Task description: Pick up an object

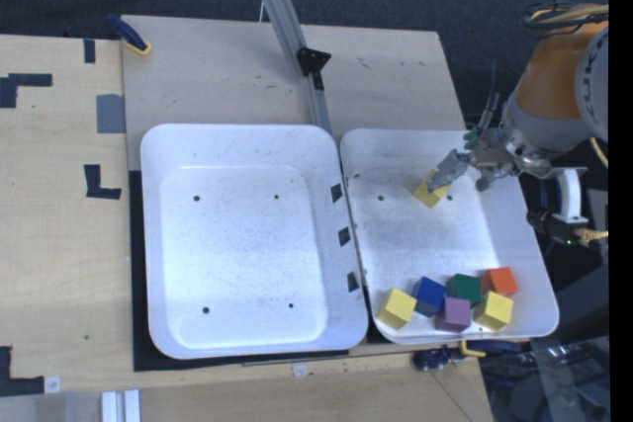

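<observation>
Partly cut off at the right edge, the grey arm with its orange band [564,84] reaches over the right shallow white plastic bin [396,163].
Its gripper [450,175] is blurred; whether the jaws are spread or pinching, I cannot tell. A small yellow cube [428,192] sits tilted at its tip, touching or just beside. Six matte cubes [450,299], yellow, blue, green, purple, orange, crowd the near right corner. The pale wooden bench [59,212] looks smooth.

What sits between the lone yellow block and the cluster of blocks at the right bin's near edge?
Nothing: bare white bin floor in the camera view.
</observation>
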Available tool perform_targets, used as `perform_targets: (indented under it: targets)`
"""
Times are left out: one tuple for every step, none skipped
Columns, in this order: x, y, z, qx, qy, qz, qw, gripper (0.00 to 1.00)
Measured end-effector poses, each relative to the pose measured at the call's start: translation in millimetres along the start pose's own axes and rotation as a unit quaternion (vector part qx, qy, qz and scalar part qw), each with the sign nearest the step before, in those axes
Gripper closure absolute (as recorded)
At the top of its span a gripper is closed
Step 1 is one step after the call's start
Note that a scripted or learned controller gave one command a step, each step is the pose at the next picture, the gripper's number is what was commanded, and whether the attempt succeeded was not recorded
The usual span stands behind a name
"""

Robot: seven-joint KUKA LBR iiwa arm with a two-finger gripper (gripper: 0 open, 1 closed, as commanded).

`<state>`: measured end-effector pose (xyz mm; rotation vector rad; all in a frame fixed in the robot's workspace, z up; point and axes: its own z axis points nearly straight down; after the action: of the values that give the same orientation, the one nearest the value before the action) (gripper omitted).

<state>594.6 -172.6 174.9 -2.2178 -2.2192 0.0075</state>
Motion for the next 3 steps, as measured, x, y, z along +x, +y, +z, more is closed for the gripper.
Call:
perform_targets:
  targets:
    - [-3,-4,45,0.000,0.000,0.000,1.0000,0.00]
    - [-2,-5,86,0.000,0.000,-0.001,1.0000,0.00]
    - [-1,-5,74,-0.002,0.001,-0.001,1.0000,1.00]
